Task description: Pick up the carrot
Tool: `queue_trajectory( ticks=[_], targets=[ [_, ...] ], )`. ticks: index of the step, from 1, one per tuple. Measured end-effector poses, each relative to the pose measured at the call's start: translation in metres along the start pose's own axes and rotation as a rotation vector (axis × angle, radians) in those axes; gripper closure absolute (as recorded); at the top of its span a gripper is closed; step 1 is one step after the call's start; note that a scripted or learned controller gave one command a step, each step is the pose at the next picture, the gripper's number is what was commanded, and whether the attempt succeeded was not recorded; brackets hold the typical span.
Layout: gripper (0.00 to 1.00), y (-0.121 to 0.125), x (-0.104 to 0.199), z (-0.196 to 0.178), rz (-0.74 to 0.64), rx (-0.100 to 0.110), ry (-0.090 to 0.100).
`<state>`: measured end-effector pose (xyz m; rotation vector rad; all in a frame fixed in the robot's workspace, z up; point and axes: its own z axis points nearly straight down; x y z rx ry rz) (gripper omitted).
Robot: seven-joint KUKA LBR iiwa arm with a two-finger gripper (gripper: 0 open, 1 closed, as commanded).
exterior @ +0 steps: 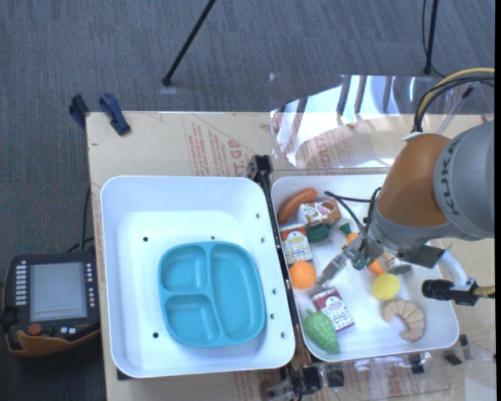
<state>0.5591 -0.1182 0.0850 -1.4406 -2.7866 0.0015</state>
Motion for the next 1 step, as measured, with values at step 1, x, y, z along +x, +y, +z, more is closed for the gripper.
queue_trajectory(
  ticks=[1],
  targets=[
    [1.0, 0.0006, 0.0001, -0.0089, -0.004, 0.001, 0.001]
  ],
)
